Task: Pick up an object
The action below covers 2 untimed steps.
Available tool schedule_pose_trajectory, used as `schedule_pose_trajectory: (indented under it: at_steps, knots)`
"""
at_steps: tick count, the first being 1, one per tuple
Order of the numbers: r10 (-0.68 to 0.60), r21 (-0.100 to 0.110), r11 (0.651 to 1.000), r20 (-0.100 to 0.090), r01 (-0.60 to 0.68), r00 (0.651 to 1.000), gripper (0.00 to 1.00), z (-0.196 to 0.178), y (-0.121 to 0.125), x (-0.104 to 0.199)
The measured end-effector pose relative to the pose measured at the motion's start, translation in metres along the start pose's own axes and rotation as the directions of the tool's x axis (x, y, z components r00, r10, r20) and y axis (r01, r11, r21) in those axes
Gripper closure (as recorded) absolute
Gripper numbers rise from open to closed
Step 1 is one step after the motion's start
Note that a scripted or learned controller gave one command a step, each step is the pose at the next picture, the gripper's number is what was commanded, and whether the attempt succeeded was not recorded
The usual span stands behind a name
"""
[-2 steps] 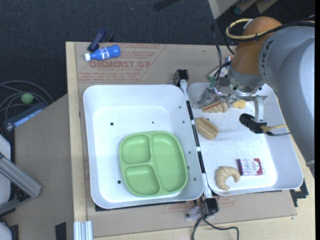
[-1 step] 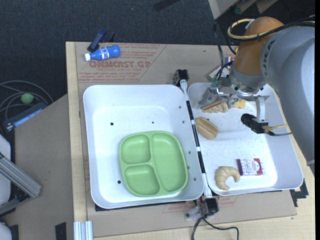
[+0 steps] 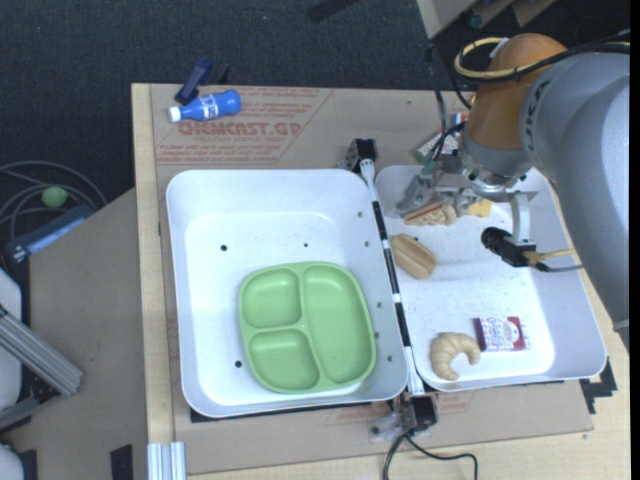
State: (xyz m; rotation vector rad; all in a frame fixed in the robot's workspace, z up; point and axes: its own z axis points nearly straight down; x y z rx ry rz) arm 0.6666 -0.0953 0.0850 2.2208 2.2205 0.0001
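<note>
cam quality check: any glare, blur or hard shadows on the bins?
Camera view: lighting even and soft, no hard shadows; the green plate casts only a faint one. Mild glare washes out the white floor of the left bin. Slightly soft focus overall; small items like the croissant stay readable. The arm looms large and blurry at right, hiding the far corner of the right bin.

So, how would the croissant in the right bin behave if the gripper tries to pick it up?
The croissant looks like a moulded toy, so probably stiff and light. Its curved, tapering shape may let it slip or turn between two fingers. It lies flat on the floor of the right bin, close to a small red packet, so it seems unlikely to roll.
</note>
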Motion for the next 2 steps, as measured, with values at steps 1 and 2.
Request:
schedule_pose_trajectory:
  at_steps: [1, 2]
  knots:
    - [0.0, 0.0, 1.0, 0.0, 0.0, 1.0, 0.0, -0.0001, 0.0001, 0.0023]
    - [0.0, 0.0, 1.0, 0.0, 0.0, 1.0, 0.0, 0.0, 0.0, 0.0025]
